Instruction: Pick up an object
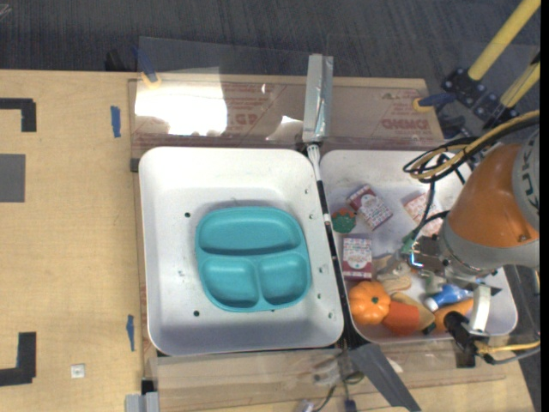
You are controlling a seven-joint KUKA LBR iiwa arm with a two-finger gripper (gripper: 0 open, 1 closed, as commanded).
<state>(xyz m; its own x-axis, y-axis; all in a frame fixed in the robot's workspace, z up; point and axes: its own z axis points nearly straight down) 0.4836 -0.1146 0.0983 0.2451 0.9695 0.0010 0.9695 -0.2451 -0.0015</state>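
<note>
Nearest, my gripper (420, 273) sits low in the right bin (390, 166), over what may be a blue item (446, 297); whether my jaws are apart I cannot tell. Beside it lies an orange pumpkin (369, 303). Farther, small cartons (371, 206).

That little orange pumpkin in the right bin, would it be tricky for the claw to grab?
Probably a bit. The pumpkin looks round and glossy, so it may slip between the fingers or roll when nudged. It seems a small toy, likely light. It sits tight against an orange-red toy and the bin wall, leaving little room around it.
</note>
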